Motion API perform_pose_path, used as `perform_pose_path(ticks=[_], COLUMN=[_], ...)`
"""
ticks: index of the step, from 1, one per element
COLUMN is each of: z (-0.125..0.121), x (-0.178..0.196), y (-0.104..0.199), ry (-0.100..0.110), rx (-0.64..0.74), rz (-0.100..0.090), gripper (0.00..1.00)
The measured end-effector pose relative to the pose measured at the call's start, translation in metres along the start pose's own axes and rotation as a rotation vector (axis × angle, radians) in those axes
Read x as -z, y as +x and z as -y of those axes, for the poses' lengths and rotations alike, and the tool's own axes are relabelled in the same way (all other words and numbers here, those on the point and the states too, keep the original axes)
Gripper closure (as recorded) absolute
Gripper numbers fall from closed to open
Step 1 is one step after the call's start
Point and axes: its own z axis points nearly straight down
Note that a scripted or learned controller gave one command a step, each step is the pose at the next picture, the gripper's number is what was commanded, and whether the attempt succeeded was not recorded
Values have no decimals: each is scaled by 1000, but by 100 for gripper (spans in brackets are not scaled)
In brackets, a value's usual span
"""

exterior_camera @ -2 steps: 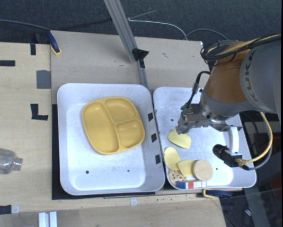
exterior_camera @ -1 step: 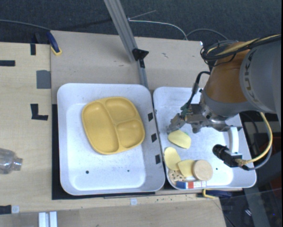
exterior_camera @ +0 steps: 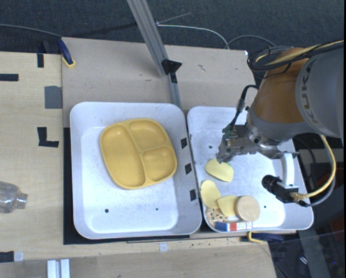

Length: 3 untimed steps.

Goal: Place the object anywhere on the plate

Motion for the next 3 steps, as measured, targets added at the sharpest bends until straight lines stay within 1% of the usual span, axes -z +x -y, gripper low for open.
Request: perform_pose_path(ticks=[1,2,3], z=[0,0,17], x=[-1,9,88], y=[0,1,74], ry=[1,2,-11], rx=[0,1,8], rz=[0,-2,0], gripper=[0,100,100])
